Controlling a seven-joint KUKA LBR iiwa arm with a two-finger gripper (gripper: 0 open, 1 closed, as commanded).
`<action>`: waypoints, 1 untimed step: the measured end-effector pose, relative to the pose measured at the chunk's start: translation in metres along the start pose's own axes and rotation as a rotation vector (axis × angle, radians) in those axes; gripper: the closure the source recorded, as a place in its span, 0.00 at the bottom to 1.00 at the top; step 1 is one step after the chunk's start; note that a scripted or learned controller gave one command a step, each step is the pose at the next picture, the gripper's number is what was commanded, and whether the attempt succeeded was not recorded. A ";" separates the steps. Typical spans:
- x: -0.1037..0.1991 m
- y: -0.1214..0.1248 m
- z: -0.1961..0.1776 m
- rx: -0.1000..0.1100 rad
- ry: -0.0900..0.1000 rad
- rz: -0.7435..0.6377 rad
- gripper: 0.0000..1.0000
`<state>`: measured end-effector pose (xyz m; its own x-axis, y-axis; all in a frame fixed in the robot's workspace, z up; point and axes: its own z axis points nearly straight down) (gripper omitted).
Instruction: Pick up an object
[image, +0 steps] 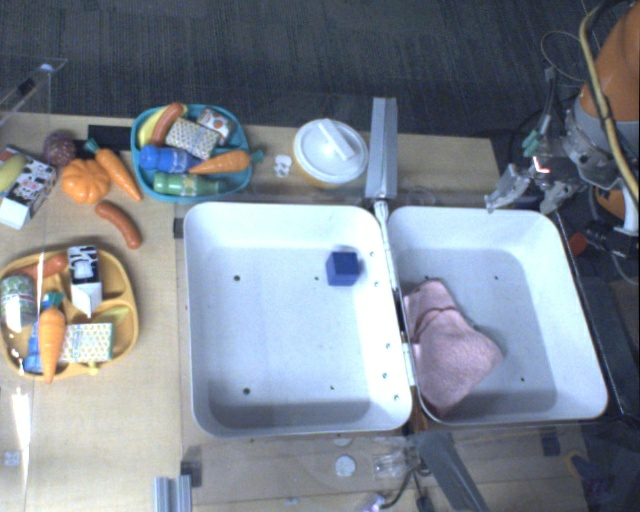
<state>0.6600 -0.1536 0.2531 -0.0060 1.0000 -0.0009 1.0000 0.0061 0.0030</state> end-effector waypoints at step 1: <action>0.038 -0.071 0.082 0.002 0.001 -0.010 0.00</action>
